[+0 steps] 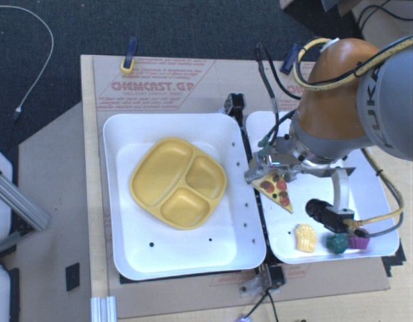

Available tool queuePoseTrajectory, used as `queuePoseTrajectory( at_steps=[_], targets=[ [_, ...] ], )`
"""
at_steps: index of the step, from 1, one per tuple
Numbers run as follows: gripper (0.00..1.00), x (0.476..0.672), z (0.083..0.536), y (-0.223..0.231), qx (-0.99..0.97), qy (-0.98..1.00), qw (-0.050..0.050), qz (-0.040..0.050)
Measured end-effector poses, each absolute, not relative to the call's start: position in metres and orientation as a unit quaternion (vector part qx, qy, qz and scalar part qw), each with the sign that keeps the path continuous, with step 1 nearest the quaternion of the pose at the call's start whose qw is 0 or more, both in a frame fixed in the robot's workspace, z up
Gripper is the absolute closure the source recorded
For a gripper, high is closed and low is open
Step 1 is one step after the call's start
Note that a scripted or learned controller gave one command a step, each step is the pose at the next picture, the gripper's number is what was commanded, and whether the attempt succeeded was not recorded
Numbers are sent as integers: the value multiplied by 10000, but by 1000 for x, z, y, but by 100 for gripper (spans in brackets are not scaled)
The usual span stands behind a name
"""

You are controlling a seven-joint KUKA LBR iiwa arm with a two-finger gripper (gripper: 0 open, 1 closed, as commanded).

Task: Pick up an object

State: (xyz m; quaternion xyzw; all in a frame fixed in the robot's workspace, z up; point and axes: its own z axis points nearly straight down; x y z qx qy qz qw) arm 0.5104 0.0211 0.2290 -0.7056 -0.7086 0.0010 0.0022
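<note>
My gripper (271,172) hangs over the left edge of the right bin (384,203), under the grey and orange arm. A toy pizza slice (277,192) sits with its crust end between the fingers, and its tip points down and right. The slice's left corner overlaps the dark divider between the bins. A yellow corn-like toy (305,238), a teal toy (338,244) and a small purple piece (359,242) lie near the right bin's front edge.
A yellow divided plate (178,182) lies in the middle of the left bin (114,139). Black clamps sit at the back and front of the divider. Cables run behind the right bin.
</note>
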Motion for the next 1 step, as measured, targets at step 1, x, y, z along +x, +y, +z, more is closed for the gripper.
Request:
queuePoseTrajectory(
  at_steps=[1],
  targets=[
    [100, 491, 223, 71, -7056, -7086, 19, 9]
  ],
)
